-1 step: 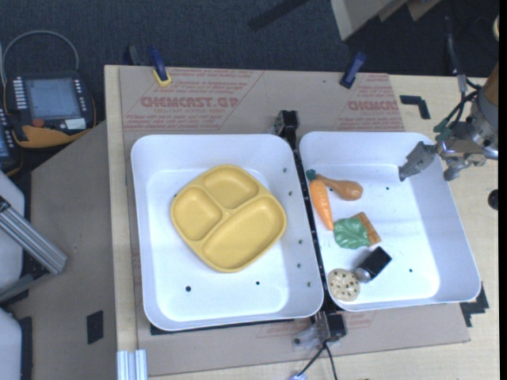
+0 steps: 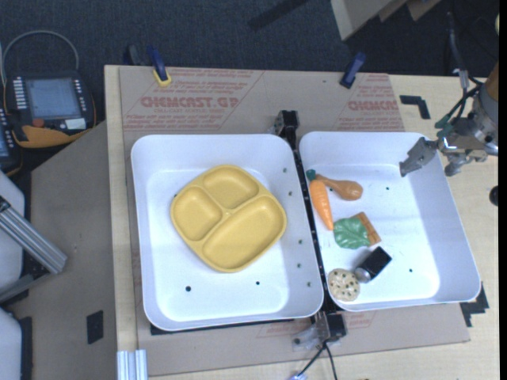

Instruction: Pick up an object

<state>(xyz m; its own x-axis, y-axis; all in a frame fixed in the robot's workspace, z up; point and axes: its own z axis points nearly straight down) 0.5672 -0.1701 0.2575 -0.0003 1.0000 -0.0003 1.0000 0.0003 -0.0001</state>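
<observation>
Hovering over the right bin's [image 2: 444,212] far corner, the fingers [image 2: 424,155] look spread and carry nothing. The toy carrot [image 2: 321,203] lies well apart from them, clustered with other toy food for picking.

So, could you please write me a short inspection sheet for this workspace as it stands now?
Surface: two white bins, left bin and right bin, on a brown board.
Job's things: carrot, drumstick, green toy, cookie and black block in the right bin.
Clutter: yellow divided plate in the left bin.
Grippers: gripper above the right bin's far right corner, holding nothing.
Cables: cable at the near edge.
Surroundings: pendant at left.
</observation>
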